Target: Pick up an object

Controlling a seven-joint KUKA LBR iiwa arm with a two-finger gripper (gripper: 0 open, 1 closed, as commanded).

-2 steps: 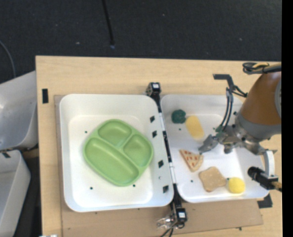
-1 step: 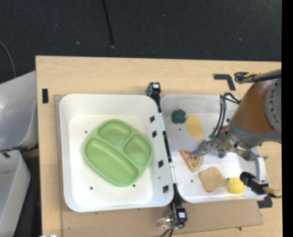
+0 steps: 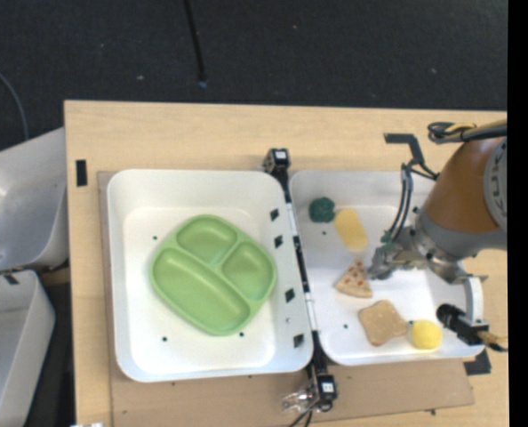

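**Hidden and unclear parts**

The arm [image 3: 467, 205] is cut off at the view's right, and its body covers part of the right bin [image 3: 335, 350]. The gripper [image 3: 377, 265] is small and dark; its fingers blur together beside the pizza-slice toy [image 3: 355, 282]. The left bin's grey neighbour [image 3: 15, 203] runs past the left edge.

Pale wooden bench [image 3: 202, 136] on dark floor [image 3: 246, 34], black cable [image 3: 193, 34] trailing

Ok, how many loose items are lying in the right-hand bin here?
5: a green ball at the back, a yellow oblong piece beside it, a pizza slice by the gripper, a toast slice and a yellow ball in front. The arm may hide more.
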